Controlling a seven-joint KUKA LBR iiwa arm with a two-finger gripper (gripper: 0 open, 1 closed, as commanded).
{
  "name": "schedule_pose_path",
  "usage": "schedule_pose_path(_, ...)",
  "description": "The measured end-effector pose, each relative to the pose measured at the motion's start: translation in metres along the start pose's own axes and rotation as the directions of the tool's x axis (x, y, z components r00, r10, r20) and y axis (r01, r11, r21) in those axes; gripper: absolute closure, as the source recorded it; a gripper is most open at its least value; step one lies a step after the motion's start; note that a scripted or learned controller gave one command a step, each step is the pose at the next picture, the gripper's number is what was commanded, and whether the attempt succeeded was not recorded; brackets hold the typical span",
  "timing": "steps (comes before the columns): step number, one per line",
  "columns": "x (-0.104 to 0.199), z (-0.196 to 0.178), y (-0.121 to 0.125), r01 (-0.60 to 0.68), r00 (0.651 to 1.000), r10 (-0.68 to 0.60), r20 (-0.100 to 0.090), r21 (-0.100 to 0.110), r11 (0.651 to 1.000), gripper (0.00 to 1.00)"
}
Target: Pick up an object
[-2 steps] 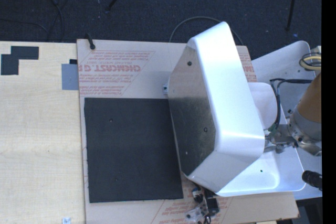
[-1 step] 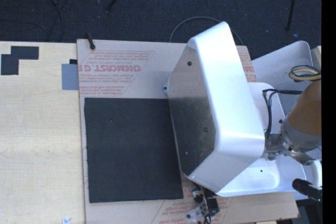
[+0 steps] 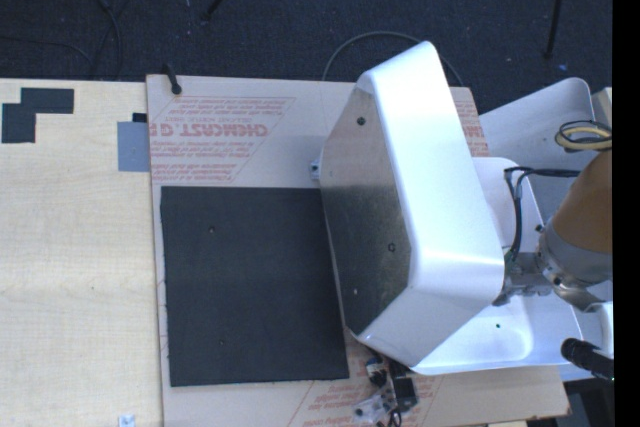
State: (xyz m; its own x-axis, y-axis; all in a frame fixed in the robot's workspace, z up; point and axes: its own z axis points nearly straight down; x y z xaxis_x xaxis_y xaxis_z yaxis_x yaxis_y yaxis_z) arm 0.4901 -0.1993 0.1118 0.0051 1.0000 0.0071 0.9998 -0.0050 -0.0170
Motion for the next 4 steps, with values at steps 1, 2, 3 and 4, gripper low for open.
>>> schedule_pose_path(1,-0.001,-0.056,-0.008,0.001,1.0,-0.001,0.005,-0.012,1.0,1.0)
schedule_pose_path(2,-0.01,-0.111,-0.012,0.005,1.0,-0.005,0.007,-0.014,1.0,1.0)
schedule_pose_path(3,-0.011,-0.161,-0.011,0.007,1.0,-0.007,0.007,-0.014,1.0,1.0)
schedule_pose_path(4,0.037,-0.14,-0.012,0.008,1.0,-0.008,0.004,-0.007,1.0,1.0)
